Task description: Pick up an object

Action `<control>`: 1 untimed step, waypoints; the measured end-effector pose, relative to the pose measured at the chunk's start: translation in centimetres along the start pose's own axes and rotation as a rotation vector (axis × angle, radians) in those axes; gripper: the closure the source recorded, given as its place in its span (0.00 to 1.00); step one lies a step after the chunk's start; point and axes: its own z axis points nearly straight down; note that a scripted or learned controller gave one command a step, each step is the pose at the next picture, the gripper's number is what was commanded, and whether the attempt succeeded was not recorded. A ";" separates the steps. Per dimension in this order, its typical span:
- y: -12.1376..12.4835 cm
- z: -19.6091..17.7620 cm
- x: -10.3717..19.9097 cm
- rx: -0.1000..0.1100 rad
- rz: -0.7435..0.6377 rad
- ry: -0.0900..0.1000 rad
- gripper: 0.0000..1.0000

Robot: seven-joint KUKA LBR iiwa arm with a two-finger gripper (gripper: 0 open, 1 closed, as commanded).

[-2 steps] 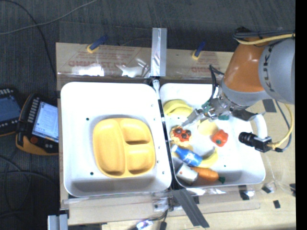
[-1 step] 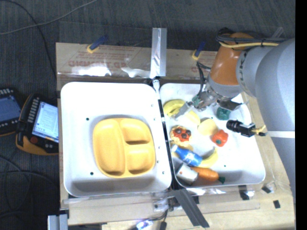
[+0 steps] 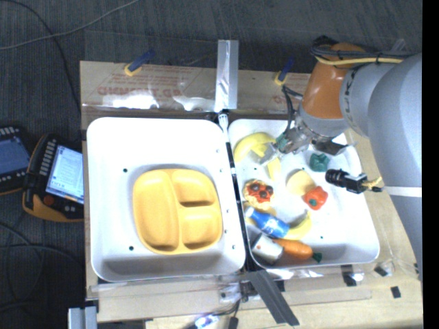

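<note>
1. The hand [image 3: 288, 142] is down in the right bin [image 3: 346, 221], at its far end, and from this angle I cannot tell whether it is open or closed.
2. Nothing can be seen gripped in it. It sits right at the edge of a yellow rounded object [image 3: 248, 146], too close to say whether they touch.
3. Above it, the grey arm [image 3: 384, 108] with its orange band [image 3: 324, 91] comes in from the right.
4. Just right of the hand lies a small teal piece [image 3: 318, 161], apart from it.
5. Nearer the middle of the bin there is a pale yellow round object [image 3: 298, 181], with a red-orange toy vegetable [image 3: 315, 197] just beside it.
6. By the wall between the bins sits an orange item with dark spots [image 3: 259, 192], and below it a blue object [image 3: 269, 223] lies tilted.
7. At the near end, a carrot [image 3: 295, 249] lies on its side, next to a white-grey cup-like thing [image 3: 266, 251].
8. Over in the left bin [image 3: 110, 156], a yellow divided plate [image 3: 178, 208] lies flat in the middle.
9. Both bins rest on the brown tabletop [image 3: 171, 81]. Off to the left sits a handheld controller with a lit screen [image 3: 58, 177].
</note>
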 end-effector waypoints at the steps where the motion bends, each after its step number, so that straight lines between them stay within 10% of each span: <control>1: -1.0 -0.3 -3.4 0.010 0.053 0.008 1.00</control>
